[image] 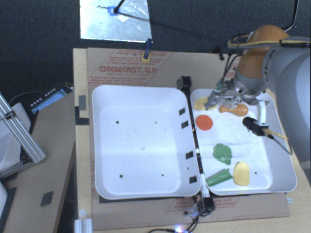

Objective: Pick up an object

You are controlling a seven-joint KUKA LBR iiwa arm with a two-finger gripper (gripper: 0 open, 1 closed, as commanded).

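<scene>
Over right bin's (268,165) far corner, gripper (216,100) sits low beside toy drumstick (234,110); its opening you can't judge. Watch: bin wall close, descent may clip it or nudge the toy drumstick away.

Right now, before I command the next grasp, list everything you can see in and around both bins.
left bin: one, white, on the cardboard
right bin: one, white, beside the left one
cardboard: one sheet, brown, under both bins
round slice: one, orange-red, right bin, near its left wall
leafy piece: one, green, right bin, middle
long pod: one, green, right bin, near-left corner
lemon: one, yellow, just right of the pod
drumstick: one, orange-brown, right bin, far side
pale piece: one, pale yellow, far-left corner, partly hidden
foil sheet: one, silver, beyond the cardboard
clip: one, blue and yellow, cardboard's far edge
arm: one, grey with an orange band, from the right
gripper: one, over the right bin's far-left part
</scene>
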